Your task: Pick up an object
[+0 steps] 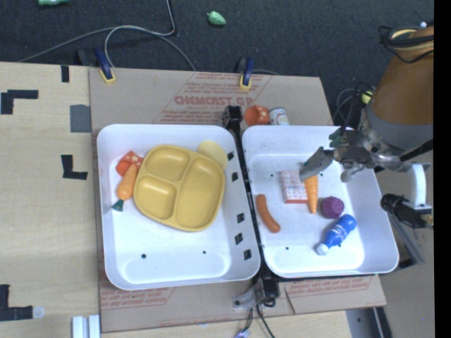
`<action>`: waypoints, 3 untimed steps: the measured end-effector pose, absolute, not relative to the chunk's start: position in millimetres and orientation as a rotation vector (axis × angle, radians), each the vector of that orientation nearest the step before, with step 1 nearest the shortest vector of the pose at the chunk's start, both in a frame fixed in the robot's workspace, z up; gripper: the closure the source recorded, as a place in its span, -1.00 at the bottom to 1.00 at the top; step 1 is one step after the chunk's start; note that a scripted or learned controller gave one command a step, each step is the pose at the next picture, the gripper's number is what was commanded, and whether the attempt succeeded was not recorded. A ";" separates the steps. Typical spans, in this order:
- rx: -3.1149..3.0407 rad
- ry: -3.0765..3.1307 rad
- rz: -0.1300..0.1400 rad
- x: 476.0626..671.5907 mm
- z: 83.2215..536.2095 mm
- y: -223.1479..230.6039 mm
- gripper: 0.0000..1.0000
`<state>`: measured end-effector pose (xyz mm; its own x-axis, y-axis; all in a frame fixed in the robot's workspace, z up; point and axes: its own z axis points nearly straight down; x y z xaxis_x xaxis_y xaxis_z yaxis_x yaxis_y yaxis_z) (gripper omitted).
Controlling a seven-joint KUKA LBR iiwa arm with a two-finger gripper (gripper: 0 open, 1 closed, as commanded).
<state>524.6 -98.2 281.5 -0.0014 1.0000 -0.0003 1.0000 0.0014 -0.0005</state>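
Five toys lie in the right bin (366, 255). The tool (318, 163) hangs just above the carrot (311, 193), next to the pink block (290, 186). I cannot tell if it is spread. It should drop straight over the carrot, then squeeze gently.

Directly beneath the gripper (315, 165) tip lies an orange carrot (311, 193), lengthwise, touching a pink-and-white packet (290, 186) on its left. A purple ball (331, 206) sits just below-right, a blue bottle (336, 234) beyond it, and a sausage (267, 213) farther left.
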 end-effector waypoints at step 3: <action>-2.237 -2.237 -0.012 619.1 103.4 -156.4 1.00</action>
<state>619.1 -156.4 103.4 -0.0002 0.9999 -0.0104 0.9998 0.0004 0.0208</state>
